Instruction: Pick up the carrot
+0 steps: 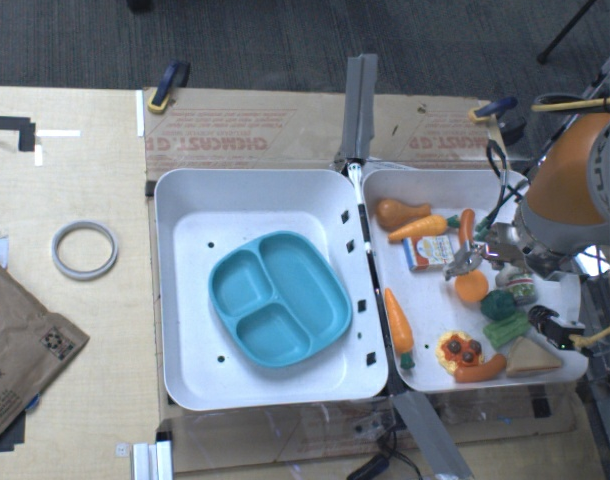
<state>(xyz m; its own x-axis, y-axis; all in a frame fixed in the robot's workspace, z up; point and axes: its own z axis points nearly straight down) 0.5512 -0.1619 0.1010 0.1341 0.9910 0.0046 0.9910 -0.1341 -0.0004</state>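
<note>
Approach step. Pincer point(465, 264) low in right bin point(425, 180), jaws unreadable, nothing visibly held. Carrot point(397, 322) lies well left and below it, against bin's left wall. Next: travel left, descend, straddle carrot.

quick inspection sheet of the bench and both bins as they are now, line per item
surface: wooden bench, two white bins, left bin, right bin.
job's things: carrot lies along right bin's left wall, untouched.
clutter: blue divided plate in left bin; toy foods in right bin; tape roll on bench.
grippers: gripper low in right bin, apart from carrot.
cables: black cables by the arm.
surroundings: dark carpet.
</note>
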